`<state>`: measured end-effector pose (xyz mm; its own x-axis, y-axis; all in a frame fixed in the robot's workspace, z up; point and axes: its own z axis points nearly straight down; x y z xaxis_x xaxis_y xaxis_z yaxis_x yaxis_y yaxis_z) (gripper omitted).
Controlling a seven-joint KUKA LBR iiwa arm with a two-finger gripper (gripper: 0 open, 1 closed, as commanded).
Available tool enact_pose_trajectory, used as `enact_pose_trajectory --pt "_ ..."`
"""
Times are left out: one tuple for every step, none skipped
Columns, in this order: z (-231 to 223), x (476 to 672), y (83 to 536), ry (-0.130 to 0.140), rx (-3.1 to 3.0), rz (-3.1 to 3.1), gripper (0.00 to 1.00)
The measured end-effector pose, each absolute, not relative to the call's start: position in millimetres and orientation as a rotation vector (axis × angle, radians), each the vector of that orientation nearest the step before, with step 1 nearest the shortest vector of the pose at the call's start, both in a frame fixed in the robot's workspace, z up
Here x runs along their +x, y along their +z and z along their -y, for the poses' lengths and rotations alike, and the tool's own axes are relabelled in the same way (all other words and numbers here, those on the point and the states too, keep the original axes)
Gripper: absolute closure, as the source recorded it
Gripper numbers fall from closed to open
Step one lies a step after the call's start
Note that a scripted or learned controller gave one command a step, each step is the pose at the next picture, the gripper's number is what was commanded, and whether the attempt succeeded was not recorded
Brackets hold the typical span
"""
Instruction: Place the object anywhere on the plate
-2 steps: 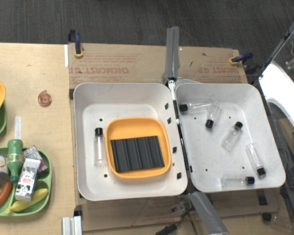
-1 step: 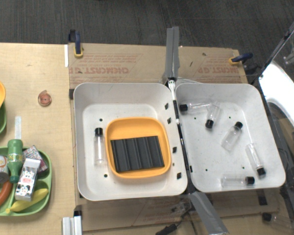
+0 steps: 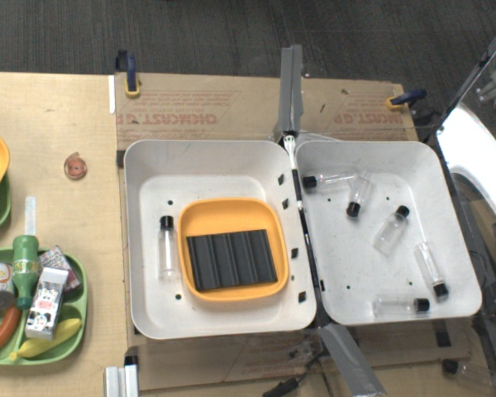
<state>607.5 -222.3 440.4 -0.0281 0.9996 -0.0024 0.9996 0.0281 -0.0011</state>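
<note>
Your plate (image 3: 231, 210) sits in the left bin (image 3: 149, 172), yellow, with a dark ridged mat (image 3: 231, 259) on it. One clear vial (image 3: 166, 245) lies just beside the plate's left rim, and five more vials (image 3: 391, 230) are scattered across the right bin (image 3: 446, 222), well apart from one another. Expect any of them to be light, stiff, smooth and prone to roll or slip, and possibly breakable. Take hold across the middle of the tube, square to its length, with a gentle squeeze
</note>
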Motion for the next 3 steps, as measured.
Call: enact_pose_trajectory --pt "221.7 628.4 440.5 -0.003 2.152 -2.287 0.0" --pt "222.3 629.2 441.0 -0.002 2.22 -2.222 0.0" --pt "222.4 631.6 441.5 -0.002 2.309 -2.128 0.0"
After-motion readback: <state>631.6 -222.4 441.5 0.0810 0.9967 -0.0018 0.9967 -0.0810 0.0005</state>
